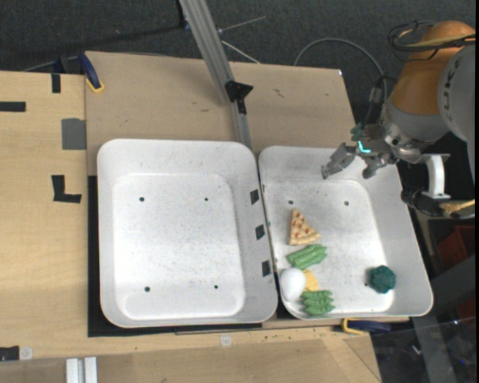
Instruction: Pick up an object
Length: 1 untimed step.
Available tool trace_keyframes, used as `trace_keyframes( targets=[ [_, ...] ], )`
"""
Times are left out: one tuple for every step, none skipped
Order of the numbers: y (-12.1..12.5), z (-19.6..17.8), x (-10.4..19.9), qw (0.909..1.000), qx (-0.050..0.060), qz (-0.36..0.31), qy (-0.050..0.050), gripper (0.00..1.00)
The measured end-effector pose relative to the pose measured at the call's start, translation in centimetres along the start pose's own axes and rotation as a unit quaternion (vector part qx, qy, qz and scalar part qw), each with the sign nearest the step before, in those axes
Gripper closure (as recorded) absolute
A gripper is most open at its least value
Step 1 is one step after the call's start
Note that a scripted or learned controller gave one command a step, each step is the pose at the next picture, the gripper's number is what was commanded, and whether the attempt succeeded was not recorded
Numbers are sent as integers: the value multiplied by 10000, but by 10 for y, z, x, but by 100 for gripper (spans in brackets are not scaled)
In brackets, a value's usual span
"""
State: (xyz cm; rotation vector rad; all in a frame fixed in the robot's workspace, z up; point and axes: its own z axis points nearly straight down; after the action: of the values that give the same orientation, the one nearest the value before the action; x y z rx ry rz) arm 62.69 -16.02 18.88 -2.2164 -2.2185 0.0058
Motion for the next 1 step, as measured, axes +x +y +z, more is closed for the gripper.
trace_keyframes(
  targets=[
    [1,-3,0,10000,-24,-8,-8,0]
  ],
)
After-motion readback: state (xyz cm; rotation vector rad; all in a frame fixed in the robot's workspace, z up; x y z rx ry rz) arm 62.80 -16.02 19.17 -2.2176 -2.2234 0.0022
